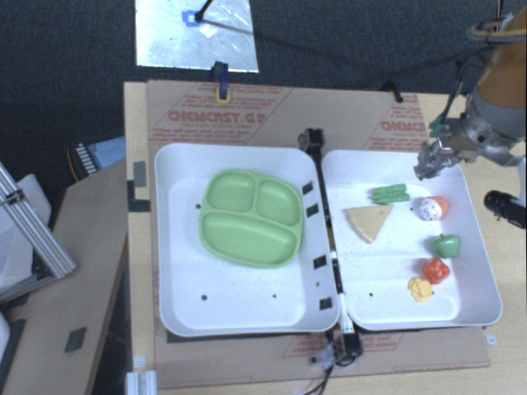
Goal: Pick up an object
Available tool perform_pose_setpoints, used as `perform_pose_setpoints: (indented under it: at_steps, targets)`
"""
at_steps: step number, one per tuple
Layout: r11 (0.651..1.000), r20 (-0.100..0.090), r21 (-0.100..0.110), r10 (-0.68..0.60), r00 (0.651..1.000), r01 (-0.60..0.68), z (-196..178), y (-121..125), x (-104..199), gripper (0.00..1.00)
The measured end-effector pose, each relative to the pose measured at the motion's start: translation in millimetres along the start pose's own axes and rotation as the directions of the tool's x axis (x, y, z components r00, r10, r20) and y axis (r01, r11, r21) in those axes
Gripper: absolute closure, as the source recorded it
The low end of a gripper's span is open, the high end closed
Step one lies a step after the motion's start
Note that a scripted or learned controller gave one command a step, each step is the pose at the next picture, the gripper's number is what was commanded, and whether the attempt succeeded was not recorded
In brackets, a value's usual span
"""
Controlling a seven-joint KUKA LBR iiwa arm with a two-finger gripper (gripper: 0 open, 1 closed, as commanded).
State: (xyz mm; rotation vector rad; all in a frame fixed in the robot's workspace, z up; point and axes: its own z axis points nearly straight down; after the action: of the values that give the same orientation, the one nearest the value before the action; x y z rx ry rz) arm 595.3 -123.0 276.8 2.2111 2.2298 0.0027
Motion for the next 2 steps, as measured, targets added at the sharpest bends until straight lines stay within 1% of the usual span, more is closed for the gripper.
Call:
perform_pose_setpoints:
  at_steps: [1,2]
  targets:
    - [1.000,0.000,-0.001,-0.001,1.000,0.001,10.2,18.4,48.5,1.00]
    - [1.000,0.000,-0.001,0.001,1.000,-0.001,12.8,33.5,95.8,1.00]
